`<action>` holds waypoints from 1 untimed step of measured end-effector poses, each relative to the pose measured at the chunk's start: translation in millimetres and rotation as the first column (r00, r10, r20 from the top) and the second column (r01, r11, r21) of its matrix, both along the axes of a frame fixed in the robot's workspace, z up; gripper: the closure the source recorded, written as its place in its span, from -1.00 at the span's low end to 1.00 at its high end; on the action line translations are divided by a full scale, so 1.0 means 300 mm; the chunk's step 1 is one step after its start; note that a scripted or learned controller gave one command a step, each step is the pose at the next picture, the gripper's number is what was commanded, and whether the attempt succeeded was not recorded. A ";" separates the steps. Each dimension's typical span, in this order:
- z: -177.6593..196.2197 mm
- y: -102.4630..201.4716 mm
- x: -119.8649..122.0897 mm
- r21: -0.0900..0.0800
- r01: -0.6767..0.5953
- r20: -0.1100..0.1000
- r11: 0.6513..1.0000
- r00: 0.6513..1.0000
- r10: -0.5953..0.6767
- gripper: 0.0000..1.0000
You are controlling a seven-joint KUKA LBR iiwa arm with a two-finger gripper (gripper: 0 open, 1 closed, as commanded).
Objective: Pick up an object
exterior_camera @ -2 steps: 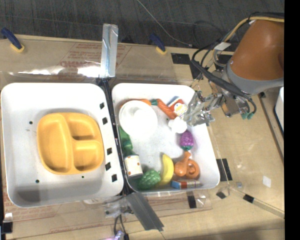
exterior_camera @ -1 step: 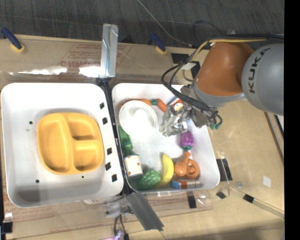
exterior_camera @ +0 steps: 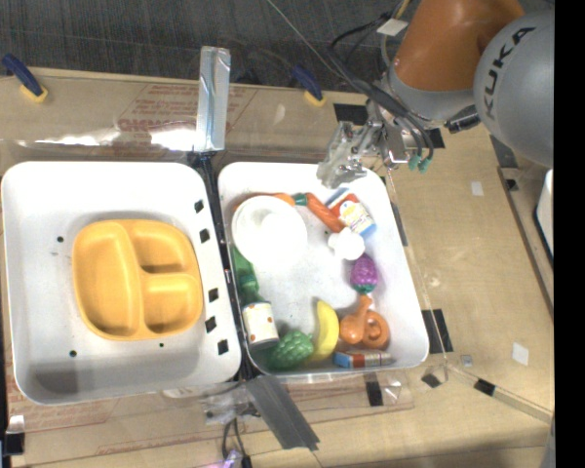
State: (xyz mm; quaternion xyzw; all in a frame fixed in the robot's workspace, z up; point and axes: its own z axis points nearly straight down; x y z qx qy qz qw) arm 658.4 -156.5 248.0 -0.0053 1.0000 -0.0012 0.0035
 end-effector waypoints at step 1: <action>0.095 0.074 -0.105 0.002 0.414 -0.005 0.910 0.910 -0.414 1.00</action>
